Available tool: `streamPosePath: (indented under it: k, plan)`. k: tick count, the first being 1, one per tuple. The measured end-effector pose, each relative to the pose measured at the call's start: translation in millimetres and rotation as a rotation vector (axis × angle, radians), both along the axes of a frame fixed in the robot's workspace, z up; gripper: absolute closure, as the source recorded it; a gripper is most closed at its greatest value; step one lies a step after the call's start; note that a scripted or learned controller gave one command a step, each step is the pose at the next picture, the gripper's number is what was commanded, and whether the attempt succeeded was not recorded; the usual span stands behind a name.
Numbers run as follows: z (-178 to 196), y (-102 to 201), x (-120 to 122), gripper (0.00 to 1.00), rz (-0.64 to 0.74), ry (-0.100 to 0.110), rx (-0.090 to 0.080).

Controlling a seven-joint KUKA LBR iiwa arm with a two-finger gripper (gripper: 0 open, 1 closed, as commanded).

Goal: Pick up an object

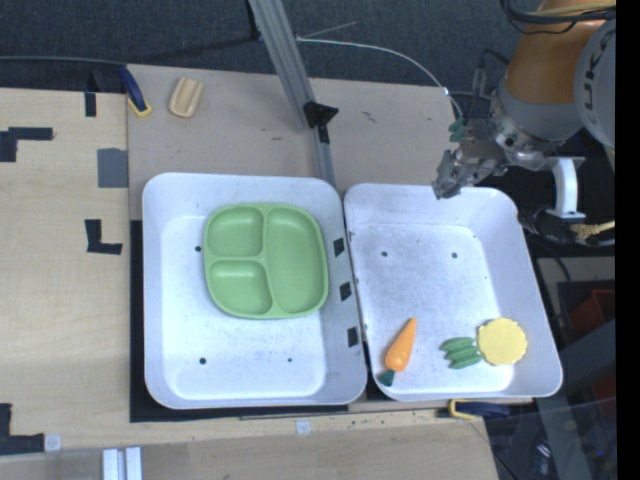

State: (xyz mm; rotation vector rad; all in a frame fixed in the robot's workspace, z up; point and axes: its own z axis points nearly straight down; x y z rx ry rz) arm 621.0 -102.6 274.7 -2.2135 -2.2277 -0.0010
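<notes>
I see the pincer [447, 185], grip state indiscernible, above the right bin's [520, 230] far rim; carrot [400, 345] and pineapple [501, 341] lie unpicked.

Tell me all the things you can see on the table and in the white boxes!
left bin: one, white, left half of the bench
right bin: one, white, beside it on the right
divided plate: one, green, in the left bin
toy carrot: one, orange, front of the right bin
yellow toy: one, yellow with green leaves, front right of the right bin
small block: one, tan, on the bench behind the left bin
arm: one, grey and orange, at right
pincer: one, dark, over the right bin's back rim
</notes>
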Motion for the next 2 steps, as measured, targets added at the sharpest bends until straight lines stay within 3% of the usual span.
streamPosePath:
  k: [2]
  plan:
    - [-25.1, 103.7, -11.3, 1.00, -0.001, 0.004, 0.000]
